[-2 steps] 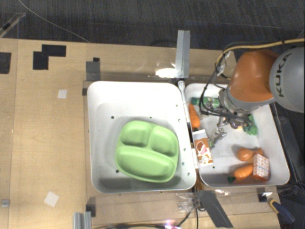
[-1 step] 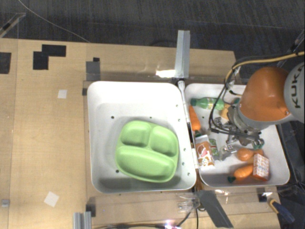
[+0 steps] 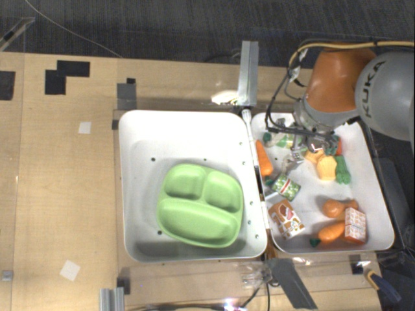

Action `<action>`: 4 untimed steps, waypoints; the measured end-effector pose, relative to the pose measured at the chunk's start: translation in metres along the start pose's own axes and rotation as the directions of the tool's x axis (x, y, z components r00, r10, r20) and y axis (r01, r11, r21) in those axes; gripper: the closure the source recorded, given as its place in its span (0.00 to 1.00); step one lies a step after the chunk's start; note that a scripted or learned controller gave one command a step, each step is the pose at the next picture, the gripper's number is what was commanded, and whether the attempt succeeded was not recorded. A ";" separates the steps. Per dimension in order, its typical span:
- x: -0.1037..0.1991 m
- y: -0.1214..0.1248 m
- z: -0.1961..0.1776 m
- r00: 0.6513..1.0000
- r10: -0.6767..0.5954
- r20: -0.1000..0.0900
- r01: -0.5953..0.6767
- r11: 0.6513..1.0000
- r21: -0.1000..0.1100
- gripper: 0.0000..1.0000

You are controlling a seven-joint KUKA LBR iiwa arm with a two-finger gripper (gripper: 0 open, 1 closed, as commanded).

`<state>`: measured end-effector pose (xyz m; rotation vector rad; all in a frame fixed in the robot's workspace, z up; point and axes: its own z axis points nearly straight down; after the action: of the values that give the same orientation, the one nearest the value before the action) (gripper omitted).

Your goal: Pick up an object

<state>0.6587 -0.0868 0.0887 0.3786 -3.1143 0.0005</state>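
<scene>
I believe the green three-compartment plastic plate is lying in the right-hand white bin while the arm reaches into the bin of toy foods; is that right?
Not quite: the camera view shows the green three-compartment plastic plate lying in the left-hand white bin, not the right-hand one. The rest holds: the grey and orange arm reaches into the right-hand white bin of toy foods.

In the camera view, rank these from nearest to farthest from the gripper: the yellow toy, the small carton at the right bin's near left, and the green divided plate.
Gripper sits over the right bin's far half.
1. Yellow toy, just right of the gripper.
2. Small carton, toward the bin's near left.
3. Green divided plate, across in the left bin.
</scene>
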 end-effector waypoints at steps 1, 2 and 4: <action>0.068 0.014 -0.002 0.998 0.053 0.019 -0.053 0.999 0.003 0.00; 0.116 0.027 -0.004 0.990 0.135 0.042 -0.135 0.991 0.006 0.00; 0.150 0.037 -0.003 0.999 0.036 0.033 -0.037 0.999 0.007 0.00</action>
<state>0.5041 -0.0871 0.0922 0.3251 -3.1540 0.0063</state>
